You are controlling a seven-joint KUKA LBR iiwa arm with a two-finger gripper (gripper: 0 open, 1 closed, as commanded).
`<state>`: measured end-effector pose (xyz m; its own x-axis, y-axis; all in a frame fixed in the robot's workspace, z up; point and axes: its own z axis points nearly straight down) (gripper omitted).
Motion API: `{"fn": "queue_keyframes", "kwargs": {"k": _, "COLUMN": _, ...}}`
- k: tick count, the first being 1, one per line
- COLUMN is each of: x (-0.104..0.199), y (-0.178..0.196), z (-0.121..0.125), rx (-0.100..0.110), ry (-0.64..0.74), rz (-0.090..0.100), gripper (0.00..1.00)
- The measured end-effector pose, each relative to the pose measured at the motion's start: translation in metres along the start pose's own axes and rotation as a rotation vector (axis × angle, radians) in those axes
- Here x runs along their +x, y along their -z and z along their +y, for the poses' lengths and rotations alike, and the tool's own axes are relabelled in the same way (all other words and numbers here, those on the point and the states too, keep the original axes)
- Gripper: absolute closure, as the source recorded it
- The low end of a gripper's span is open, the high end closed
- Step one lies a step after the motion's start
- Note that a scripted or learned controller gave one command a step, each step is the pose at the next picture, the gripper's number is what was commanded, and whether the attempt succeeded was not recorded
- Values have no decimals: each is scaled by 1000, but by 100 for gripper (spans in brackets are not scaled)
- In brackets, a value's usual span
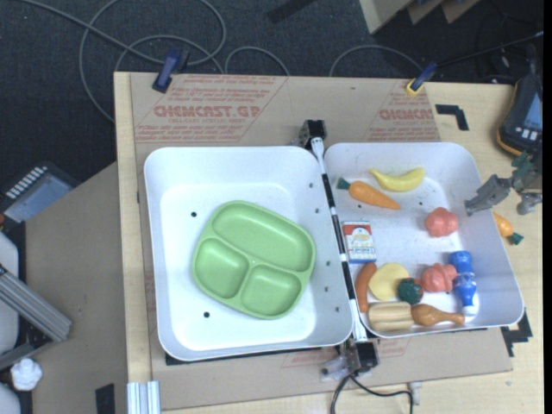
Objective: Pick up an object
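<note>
Sitting side by side on the brown bench are two shallow white plastic bins. In the left bin (pixel 164 231) lies one pale green plastic tray (pixel 252 259) with three compartments, tilted a little against the bin's edges.

In the right bin (pixel 448 158) lies a scatter of toy food. Near its far wall are one yellow plastic banana (pixel 398 178) and, just beside it, one orange plastic carrot (pixel 373 195). By the divider rests one small red and white printed carton (pixel 359 241). Towards the middle sits one pink rounded lump (pixel 442 222); a second pink lump (pixel 437 278) lies nearer, just beside one blue and white bottle (pixel 464 279). In the near corner several pieces are bunched together: a red sausage shape (pixel 366 283), a yellow rounded piece (pixel 388 279) with a dark green knob (pixel 409 291) on it, a tan bread roll (pixel 390 317) and a brown drumstick (pixel 435 316).

At the frame's right edge the grey gripper (pixel 504 192) hangs over the right bin's outer rim, partly cut off; whether its tips stand apart or together cannot be told. A small orange piece (pixel 503 226) below it is too small to make out.
</note>
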<state>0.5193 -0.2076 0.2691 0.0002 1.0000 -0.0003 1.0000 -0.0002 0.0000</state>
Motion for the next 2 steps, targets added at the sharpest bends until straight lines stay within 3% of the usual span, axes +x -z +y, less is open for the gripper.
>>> {"fn": "queue_keyframes", "kwargs": {"k": 1, "x": 27, "y": -89, "z": 72, "rx": 2, "ry": 1, "rz": 2, "gripper": 0}}
{"fn": "queue_keyframes", "kwargs": {"k": 2, "x": 21, "y": -178, "z": 67, "rx": 2, "ry": 0, "rz": 1, "gripper": 0}}
